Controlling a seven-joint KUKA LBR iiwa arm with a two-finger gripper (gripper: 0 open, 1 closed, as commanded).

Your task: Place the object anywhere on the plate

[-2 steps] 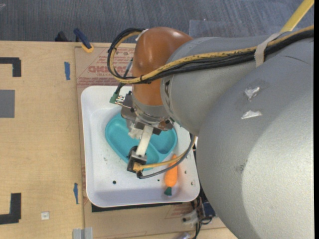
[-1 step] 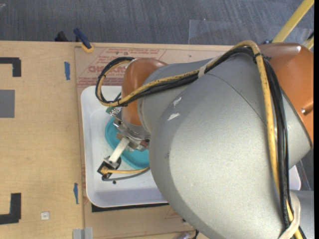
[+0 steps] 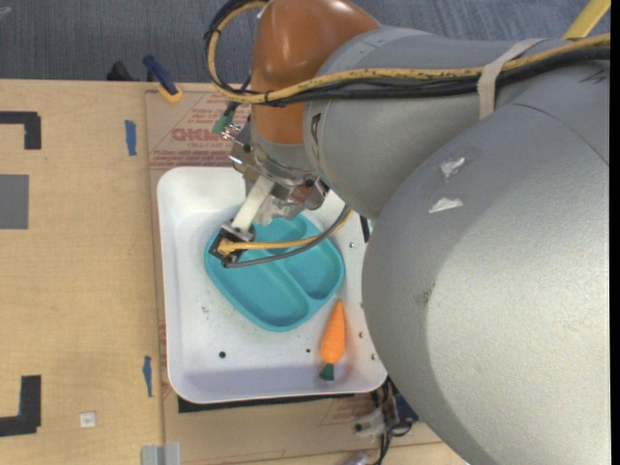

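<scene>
In the white bin, the carrot lies just beside the teal plate, off its lower-right rim. The gripper hangs over the plate's upper-left part, apart from the carrot; open or closed, can't tell. Risk: descending here grabs plate, not carrot.

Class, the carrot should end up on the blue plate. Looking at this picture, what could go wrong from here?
1. The carrot lies in the bin, close to the rim of the plate and the bin's right wall, so a grab there may slip or push it away.
2. The arm reaches over the plate; swinging toward the carrot, it might shove the plate.
3. Dropped on the plate's raised rim, the carrot could roll back off.
</scene>
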